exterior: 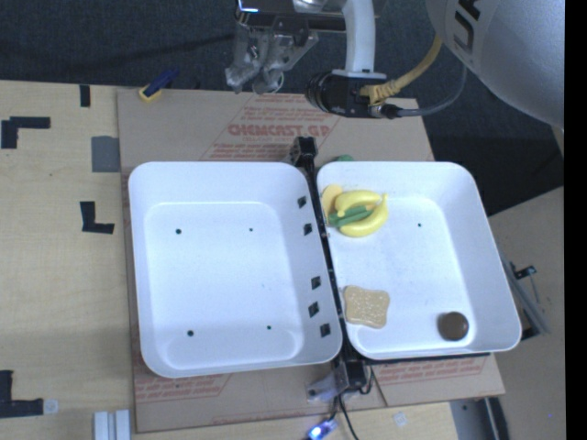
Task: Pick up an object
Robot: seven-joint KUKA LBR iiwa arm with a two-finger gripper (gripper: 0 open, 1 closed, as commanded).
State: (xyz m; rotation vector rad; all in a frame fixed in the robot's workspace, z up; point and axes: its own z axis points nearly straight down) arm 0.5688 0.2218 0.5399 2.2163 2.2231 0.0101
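Gripper (pixel 259 67) up at the top centre of the frame, above the cardboard and clear of both bins; I cannot tell its state.

In the right bin (pixel 477 236) I see three things; a yellow banana (pixel 365 221) lies in the upper left corner, smooth and curved, its long axis running roughly left to right across the frame with the ends bending upward, and a small green piece (pixel 349 214) rests in its curve, touching it; a tan slice of toast (pixel 367 306), flat, rough-surfaced and roughly square, sits near the lower left of that bin beside the divider; a small brown rounded lump (pixel 452 325) lies in the lower right corner, well apart from the toast; the left bin (pixel 147 246) is smooth white plastic with dark dots on its floor; both bins rest on brown cardboard (pixel 211 136) printed with red lettering.
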